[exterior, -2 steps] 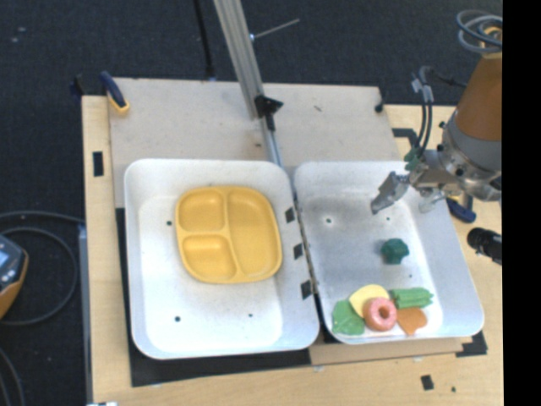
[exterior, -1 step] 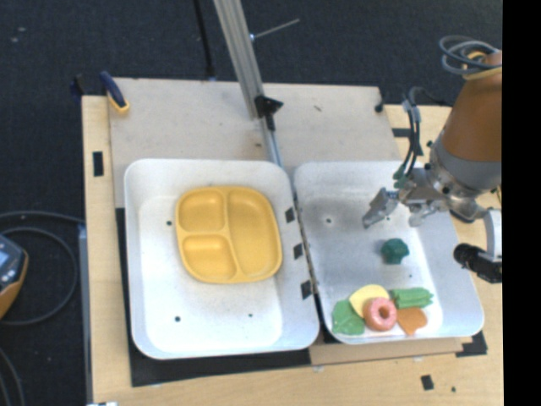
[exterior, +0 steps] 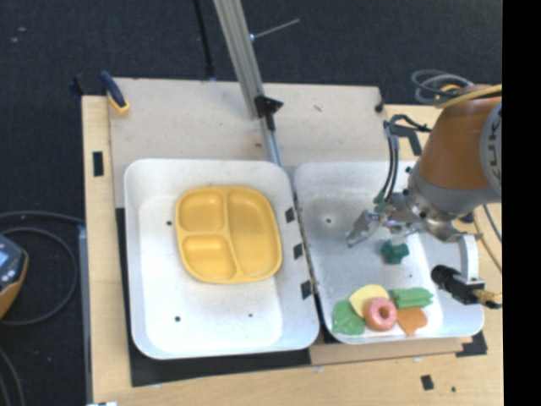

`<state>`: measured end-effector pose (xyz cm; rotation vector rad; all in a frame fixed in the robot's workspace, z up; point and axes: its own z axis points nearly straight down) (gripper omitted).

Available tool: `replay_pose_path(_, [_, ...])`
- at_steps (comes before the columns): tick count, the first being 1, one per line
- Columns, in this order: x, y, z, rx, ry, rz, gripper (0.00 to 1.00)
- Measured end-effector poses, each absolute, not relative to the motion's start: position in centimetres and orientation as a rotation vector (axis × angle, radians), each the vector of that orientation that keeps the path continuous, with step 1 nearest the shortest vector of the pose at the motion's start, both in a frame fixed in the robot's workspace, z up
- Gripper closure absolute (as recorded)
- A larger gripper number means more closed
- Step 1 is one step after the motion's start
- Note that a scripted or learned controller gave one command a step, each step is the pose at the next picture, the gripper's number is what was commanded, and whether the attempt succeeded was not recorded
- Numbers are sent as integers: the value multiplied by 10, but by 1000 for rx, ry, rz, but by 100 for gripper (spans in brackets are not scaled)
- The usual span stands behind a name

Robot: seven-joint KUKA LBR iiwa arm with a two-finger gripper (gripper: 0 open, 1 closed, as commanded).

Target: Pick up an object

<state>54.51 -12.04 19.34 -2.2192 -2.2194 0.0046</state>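
Note:
In the right bin (exterior: 330,193), a cluster of toy food lies at the front edge: a pink ring (exterior: 380,314), a yellow piece (exterior: 368,296), a green leaf shape (exterior: 345,318), a green strip (exterior: 412,295) and an orange piece (exterior: 412,320). A small dark-green object (exterior: 394,250) sits just below the gripper (exterior: 379,231), at its right side. The gripper hangs low over the middle of the right bin, above and behind the cluster. Whether it touches the dark-green object is unclear.
A yellow divided plate (exterior: 228,233) lies in the left bin (exterior: 152,311). A metal post (exterior: 245,57) slants up from behind the bins. The arm's orange-banded body (exterior: 461,155) covers the right bin's far right side, with a black part (exterior: 452,283) near its right rim.

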Motion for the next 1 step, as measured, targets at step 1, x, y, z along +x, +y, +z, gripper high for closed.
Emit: replay_pose_path(1, [553,-126,138,-2220,-2219,4,0])
